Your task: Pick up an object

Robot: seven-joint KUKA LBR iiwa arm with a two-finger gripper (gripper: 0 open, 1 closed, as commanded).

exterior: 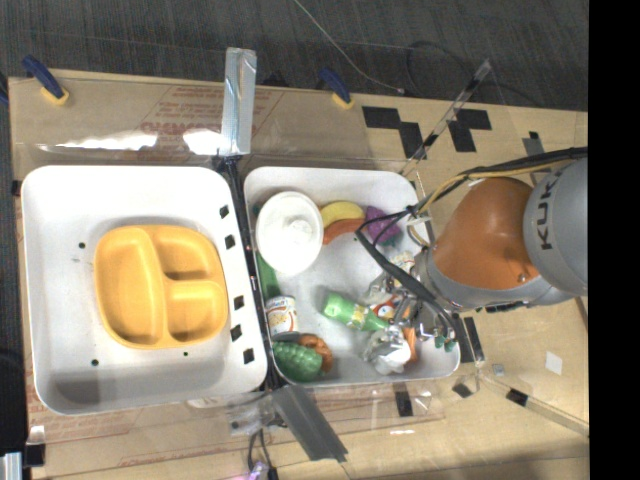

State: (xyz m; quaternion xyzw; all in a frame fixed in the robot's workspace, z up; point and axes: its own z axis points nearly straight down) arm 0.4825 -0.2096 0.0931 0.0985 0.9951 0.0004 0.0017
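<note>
Beside the green bottle point(352, 313), at its right end, the gripper point(398, 326) is seen low in the right bin point(440, 370). The bottle's long axis is laid pointing left, away from the gripper. Whether the gripper is released or clenched cannot be told.

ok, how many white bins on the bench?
2. The left bin holds a yellow tray; the right bin holds the clutter, with the arm over it.

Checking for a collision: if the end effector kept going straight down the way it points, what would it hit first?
Probably the crumpled silver object right under the end effector, in the right bin; the green bottle lies just beside. Depth is unclear from above.
</note>
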